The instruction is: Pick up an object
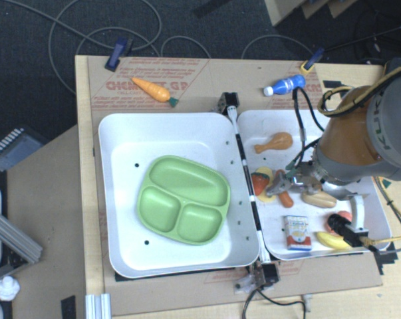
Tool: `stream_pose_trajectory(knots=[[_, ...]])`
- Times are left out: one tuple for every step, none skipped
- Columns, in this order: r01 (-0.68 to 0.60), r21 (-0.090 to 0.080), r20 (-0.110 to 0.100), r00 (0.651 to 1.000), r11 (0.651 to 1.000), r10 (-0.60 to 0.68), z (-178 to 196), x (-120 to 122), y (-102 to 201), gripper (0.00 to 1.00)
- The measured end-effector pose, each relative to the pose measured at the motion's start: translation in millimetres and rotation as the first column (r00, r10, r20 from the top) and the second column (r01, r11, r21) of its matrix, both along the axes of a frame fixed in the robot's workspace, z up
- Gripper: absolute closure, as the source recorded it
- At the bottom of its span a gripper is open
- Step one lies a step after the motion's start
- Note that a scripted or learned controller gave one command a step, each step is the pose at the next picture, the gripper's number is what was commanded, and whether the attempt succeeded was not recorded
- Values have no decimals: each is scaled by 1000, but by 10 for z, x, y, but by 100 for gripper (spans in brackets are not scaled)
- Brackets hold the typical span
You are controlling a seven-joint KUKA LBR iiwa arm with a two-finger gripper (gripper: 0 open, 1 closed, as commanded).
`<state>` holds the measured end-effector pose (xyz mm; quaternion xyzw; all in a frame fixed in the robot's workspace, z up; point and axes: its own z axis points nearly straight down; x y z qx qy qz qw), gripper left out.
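Note:
My gripper (280, 183) is low in the right bin (360, 121), near its left wall, with the grey and orange arm (350, 145) reaching in from the right. It sits among small toy foods: a red and yellow piece (261, 177) just to its left, a small red-orange piece (286, 199) right below it, and a tan roll (318, 200) to its right. A toy drumstick (274, 142) lies farther back. A small carton (296, 233), a banana (332, 240) and a red piece (343, 216) lie toward the front. Nothing is visibly held.
The left bin (120, 138) holds a green divided plate (183, 199). Outside the bins, a toy carrot (153, 90) and a blue bottle (285, 86) lie on the cardboard at the back. Cables loop over the arm and the bin's back right.

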<state>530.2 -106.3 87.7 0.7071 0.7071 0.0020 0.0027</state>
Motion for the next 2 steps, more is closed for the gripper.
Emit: stream_pose_trajectory(knots=[[2,-3,5,1000,1000,-2,100,10,-7,100],[-2,2,-5,1000,1000,2,974,187,736,100]])
